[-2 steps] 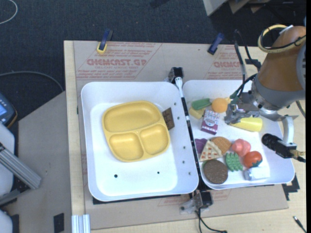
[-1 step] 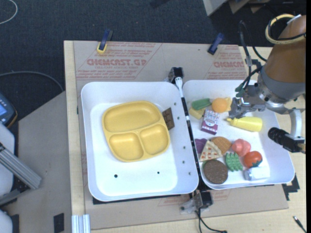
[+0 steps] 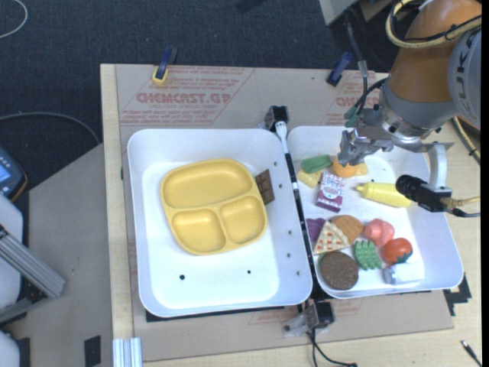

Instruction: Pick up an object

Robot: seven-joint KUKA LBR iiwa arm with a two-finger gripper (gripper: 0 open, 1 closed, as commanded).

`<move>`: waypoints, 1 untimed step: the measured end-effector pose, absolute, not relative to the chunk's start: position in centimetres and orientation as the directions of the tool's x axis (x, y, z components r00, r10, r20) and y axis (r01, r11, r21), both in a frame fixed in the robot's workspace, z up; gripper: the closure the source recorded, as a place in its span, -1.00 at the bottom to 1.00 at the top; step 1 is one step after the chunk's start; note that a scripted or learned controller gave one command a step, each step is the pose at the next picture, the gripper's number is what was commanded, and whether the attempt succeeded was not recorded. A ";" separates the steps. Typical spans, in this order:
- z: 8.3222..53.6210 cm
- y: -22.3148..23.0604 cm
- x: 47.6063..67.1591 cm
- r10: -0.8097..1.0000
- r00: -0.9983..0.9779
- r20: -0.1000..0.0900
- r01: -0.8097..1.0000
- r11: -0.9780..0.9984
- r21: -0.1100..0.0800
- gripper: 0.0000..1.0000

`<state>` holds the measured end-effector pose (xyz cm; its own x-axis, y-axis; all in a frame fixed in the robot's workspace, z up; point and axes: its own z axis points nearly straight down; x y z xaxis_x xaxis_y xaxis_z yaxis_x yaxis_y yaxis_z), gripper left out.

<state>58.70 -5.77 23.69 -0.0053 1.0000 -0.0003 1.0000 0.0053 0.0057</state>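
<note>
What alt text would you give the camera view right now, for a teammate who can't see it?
The grey arm's end effector is lowered into the right bin, at an orange piece among toy foods including a yellow mustard bottle and a pizza slice. The left bin holds a yellow divided tray.

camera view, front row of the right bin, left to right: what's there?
Pizza slice → brown round patty → green ridged piece → red tomato.
</note>
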 end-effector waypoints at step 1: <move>23.9 -2.6 62.3 1.000 -0.005 0.000 1.000 0.005 0.005 1.00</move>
